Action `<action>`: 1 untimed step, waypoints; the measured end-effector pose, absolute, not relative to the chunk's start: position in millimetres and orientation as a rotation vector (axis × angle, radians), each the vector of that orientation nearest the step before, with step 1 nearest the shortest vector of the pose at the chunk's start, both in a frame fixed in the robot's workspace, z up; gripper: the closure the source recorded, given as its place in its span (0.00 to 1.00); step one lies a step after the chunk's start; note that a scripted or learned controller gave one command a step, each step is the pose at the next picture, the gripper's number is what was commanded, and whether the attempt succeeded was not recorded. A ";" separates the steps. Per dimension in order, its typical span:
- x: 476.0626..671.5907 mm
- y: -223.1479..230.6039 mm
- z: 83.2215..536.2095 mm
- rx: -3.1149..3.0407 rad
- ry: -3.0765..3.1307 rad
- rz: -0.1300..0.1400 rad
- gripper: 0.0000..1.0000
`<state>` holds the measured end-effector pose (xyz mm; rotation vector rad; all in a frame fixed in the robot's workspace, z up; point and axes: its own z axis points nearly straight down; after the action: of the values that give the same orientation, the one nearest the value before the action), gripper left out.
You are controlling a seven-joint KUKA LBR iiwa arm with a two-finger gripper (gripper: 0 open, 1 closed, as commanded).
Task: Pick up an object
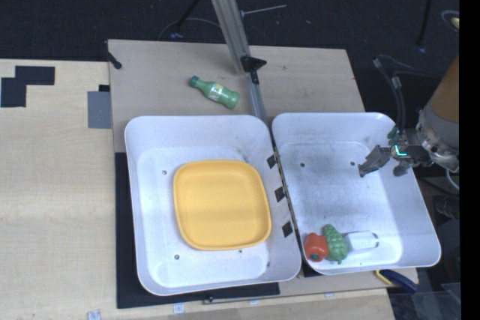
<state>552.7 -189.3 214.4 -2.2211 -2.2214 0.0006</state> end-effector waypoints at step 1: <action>552.7 -189.3 214.4 -2.221 -2.221 0.001 0.00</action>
<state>552.7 -189.3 214.4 -2.2211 -2.2213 0.0007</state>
